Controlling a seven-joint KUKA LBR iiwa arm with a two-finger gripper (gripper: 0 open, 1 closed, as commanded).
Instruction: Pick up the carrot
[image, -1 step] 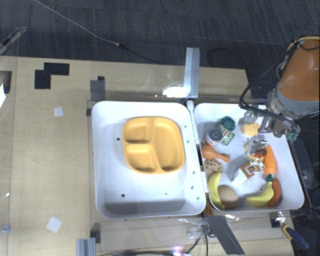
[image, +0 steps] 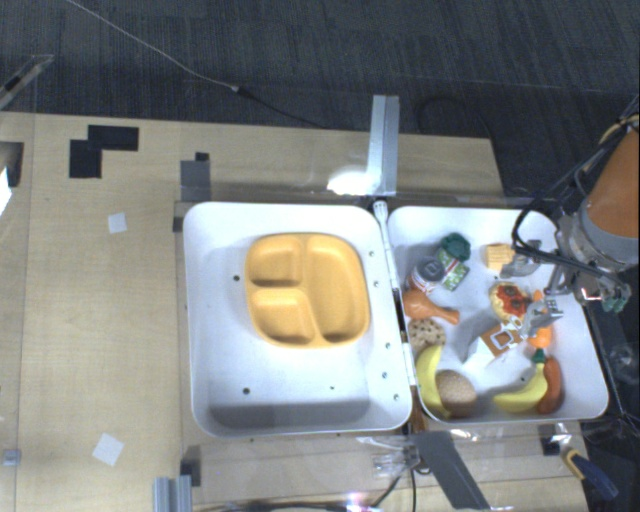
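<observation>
Gripper (image: 540, 318) hung low over right bin (image: 598, 400), near its right wall; finger state could not be told (too small, cluttered). Nothing seen held. Carrot (image: 550, 385) lay just below gripper, toward bin's near right corner, orange body with green tip, touching yellow banana (image: 520, 398). Best approach, judged: should have centred over carrot's body, closed across its narrow width, kept clear of banana and wall.
</observation>
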